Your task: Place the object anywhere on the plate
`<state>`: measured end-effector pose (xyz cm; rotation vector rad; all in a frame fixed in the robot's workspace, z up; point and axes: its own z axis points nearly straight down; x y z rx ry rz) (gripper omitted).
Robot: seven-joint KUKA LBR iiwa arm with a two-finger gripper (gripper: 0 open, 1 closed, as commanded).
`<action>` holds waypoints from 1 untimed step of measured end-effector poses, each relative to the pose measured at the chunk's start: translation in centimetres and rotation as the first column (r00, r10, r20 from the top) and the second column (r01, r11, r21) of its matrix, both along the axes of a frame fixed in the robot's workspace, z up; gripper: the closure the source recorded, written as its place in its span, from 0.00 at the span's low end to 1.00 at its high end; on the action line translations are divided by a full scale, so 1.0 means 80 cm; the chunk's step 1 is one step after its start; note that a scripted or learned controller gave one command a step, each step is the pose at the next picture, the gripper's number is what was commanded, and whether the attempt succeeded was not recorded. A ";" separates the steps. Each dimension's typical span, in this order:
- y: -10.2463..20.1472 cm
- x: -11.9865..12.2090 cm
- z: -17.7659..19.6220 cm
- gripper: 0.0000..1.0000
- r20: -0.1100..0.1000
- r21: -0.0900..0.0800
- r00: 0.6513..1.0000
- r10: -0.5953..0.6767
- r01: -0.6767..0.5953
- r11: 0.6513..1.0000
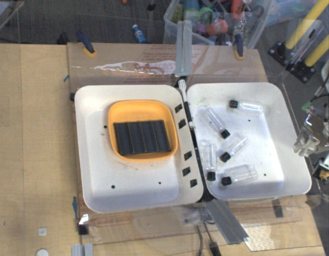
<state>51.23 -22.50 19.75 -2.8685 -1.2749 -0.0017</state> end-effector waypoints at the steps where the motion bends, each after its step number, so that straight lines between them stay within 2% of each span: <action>1: 0.021 0.041 0.018 1.00 0.001 -0.003 0.970 0.244 -0.244 0.970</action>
